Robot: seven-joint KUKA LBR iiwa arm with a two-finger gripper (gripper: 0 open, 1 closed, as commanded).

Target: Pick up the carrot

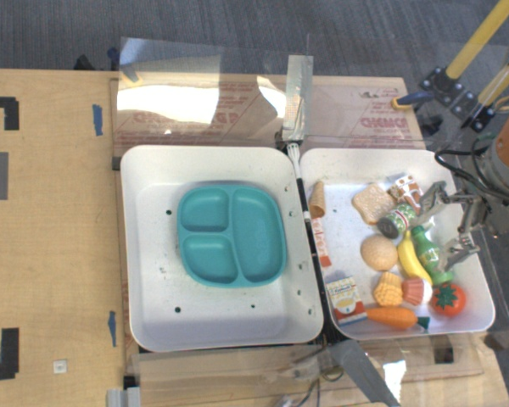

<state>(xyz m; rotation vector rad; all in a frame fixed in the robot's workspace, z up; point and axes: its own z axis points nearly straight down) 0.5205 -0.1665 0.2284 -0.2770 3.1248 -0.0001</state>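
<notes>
Orange plastic carrot: you see it at the right white bin front edge.
Gripper: metal fingers spread wide, empty, over the bin's right side, above a yellow banana.

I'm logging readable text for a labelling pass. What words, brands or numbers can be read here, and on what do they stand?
Red print on the clear panels behind the bins: too blurred and glare-washed to read.
Small carton near the carrot: printed label too small to read.
Nothing else bears legible text.

glossy plastic carrot; smooth teal plastic tray.
</notes>
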